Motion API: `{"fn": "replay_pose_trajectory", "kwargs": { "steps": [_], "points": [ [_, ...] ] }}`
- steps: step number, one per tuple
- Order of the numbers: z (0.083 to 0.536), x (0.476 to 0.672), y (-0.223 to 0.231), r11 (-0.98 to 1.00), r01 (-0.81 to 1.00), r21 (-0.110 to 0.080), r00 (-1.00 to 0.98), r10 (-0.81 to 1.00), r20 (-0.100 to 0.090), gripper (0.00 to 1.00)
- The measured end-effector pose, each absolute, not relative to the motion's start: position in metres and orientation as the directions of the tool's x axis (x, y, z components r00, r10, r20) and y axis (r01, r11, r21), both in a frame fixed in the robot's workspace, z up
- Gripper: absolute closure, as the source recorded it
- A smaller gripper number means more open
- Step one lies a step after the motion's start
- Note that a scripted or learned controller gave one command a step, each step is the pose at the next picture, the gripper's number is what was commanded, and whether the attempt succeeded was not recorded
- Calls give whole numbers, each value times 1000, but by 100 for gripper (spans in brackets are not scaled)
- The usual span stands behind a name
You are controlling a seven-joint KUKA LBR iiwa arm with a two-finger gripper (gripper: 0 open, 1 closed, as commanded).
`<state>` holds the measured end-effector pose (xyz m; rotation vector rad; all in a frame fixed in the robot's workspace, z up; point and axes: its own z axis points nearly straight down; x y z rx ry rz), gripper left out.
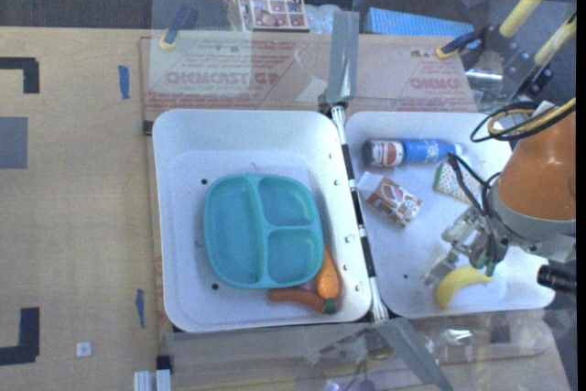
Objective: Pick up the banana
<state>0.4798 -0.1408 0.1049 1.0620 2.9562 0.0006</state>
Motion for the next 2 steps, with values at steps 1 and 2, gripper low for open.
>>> {"fn": "replay_pose_trajectory", "kwargs": {
  "steps": [1, 2],
  "points": [
    [88, 481, -138, 833, 553, 2, -833, 553, -2, 0],
    [116, 480, -177, 759, 651, 2, -759, 651, -5, 0]
  ]
}}
